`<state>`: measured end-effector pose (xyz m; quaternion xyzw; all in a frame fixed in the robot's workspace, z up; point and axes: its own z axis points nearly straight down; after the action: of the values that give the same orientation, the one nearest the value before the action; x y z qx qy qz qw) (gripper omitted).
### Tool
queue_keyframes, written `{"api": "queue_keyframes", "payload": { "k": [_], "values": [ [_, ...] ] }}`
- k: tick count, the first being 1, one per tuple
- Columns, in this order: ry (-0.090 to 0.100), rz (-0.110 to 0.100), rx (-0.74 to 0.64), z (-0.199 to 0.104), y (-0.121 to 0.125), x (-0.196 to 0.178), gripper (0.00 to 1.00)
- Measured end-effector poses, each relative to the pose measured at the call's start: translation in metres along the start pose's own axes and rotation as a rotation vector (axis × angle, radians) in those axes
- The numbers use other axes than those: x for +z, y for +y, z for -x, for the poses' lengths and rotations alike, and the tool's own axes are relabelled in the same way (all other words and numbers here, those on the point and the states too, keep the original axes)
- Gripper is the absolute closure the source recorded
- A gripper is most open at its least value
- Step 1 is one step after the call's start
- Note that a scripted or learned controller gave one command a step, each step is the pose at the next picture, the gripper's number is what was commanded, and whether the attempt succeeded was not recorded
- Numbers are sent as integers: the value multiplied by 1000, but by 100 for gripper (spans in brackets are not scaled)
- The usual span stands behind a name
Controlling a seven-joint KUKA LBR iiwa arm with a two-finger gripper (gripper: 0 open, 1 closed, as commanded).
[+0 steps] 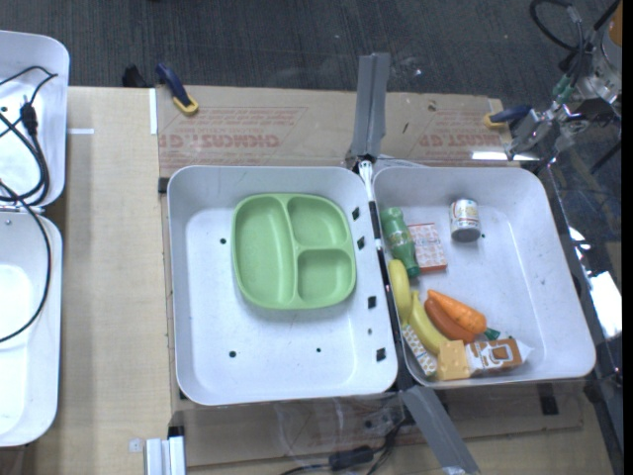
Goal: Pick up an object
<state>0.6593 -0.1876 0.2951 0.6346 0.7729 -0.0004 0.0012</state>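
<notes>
Two-finger metal gripper (539,132) being held beyond the right white bin's (554,265) far rim, finger state indiscernible, small silver can (464,219) lying well apart, nearer the camera.

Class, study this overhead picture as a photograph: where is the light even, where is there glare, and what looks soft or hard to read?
Camera view: light is even and diffuse over both bins, with faint shadows along the green tray's edge; mild glare whitens the right bin's floor and rim; the small can and the snack packet are too soft to read; the arm at upper right is dim and indistinct.
</notes>
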Motion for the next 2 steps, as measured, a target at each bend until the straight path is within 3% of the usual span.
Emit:
{"api": "queue_keyframes", "payload": {
  "k": [1,2],
  "values": [
    [2,-4,89,-45,8,127,0],
    [0,0,68,-20,2,202,0]
  ]
}}
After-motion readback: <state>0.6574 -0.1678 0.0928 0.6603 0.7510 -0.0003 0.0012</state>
